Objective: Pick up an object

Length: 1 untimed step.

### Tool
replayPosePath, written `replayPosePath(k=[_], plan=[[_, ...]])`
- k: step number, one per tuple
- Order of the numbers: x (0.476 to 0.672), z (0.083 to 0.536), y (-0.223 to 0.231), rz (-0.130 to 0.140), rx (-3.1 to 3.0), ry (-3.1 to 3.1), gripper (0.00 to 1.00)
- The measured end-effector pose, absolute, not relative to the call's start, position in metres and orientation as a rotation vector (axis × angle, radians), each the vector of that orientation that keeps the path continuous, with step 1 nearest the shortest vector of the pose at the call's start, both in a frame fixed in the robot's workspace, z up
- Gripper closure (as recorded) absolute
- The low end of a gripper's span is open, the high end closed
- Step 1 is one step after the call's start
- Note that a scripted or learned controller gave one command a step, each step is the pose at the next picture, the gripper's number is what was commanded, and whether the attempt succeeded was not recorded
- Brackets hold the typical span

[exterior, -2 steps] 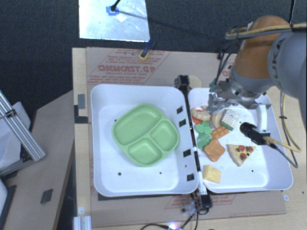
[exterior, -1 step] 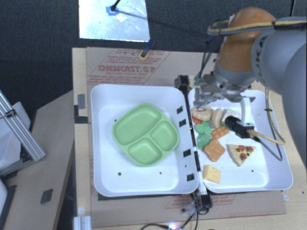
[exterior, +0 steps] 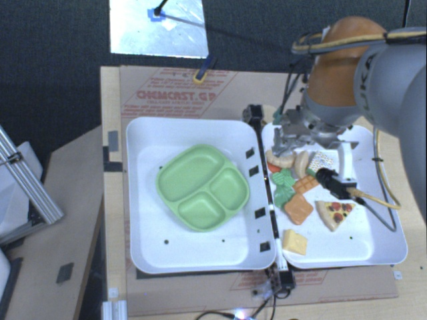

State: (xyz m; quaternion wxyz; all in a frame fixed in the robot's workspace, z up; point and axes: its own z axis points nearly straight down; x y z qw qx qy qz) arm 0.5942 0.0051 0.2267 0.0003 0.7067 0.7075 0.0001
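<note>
Nearest, at front of right bin [exterior: 383, 245]: a yellow cheese wedge [exterior: 295, 241], lying alone w/ bare floor around it, prob the easiest target. Likely light hollow plastic, stiff, a bit slick; pinch across its flat sides, not the sloped tip. Just behind: pizza slice [exterior: 335, 213] and orange cracker-like piece [exterior: 298, 209], both thin and flat, so hard to get under. Farther back, green toy pieces [exterior: 283, 184] and a pale bread-like item [exterior: 280, 159] sit crowded together, touching. Gripper [exterior: 288, 142] hangs low over that far cluster; can't tell its state, wrist blocks it. Left bin [exterior: 143, 245] has a green divided tray [exterior: 203, 187].
</note>
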Motion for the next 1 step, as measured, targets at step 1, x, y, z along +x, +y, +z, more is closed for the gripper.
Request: replayPosePath(k=[1], plan=[[0.5999,0.2338,0.0009,0.002,2.219,2.223,1.0]])
